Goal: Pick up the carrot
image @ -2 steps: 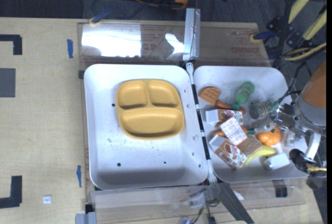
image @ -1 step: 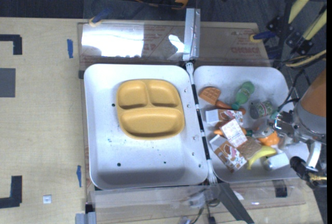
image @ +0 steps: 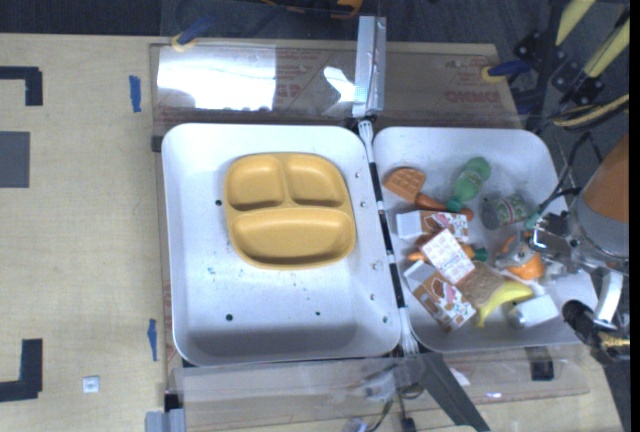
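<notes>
Gripper (image: pixel 540 245) sits at the right rim of the right bin (image: pixel 535 152), low over the clutter; whether it is apart or together cannot be told. Just beside it lies an orange piece, seemingly the carrot (image: pixel 526 268), close to that rim and touching a banana (image: pixel 503 300). Crowding the bin's middle are small cartons (image: pixel 447 260), a green bottle (image: pixel 467 179) and a waffle-like toy (image: pixel 404 183). Room is tight there. Alongside, the left bin (image: pixel 190 250) holds a yellow divided plate (image: pixel 290 208), with bare floor along its near edge.
</notes>
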Robot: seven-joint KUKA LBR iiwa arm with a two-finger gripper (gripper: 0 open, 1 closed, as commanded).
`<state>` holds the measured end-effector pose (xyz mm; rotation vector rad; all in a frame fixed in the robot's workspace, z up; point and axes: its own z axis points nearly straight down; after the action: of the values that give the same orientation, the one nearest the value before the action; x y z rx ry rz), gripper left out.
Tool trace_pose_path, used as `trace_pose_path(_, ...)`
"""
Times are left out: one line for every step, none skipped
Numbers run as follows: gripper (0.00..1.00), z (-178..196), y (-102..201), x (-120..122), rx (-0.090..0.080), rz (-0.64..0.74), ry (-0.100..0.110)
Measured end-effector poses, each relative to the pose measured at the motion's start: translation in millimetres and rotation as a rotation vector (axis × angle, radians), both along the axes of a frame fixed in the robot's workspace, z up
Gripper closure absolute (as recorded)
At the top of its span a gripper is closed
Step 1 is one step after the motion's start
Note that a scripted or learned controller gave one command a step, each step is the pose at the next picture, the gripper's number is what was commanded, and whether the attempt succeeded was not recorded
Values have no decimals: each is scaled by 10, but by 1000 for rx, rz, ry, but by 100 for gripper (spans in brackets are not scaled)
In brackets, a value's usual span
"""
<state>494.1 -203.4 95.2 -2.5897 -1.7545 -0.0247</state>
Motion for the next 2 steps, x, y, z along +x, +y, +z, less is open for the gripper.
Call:
trace_pose_path(100,1036,932,-57,-19,-36,11)
trace_pose_path(100,983,1440,-57,-19,11,13)
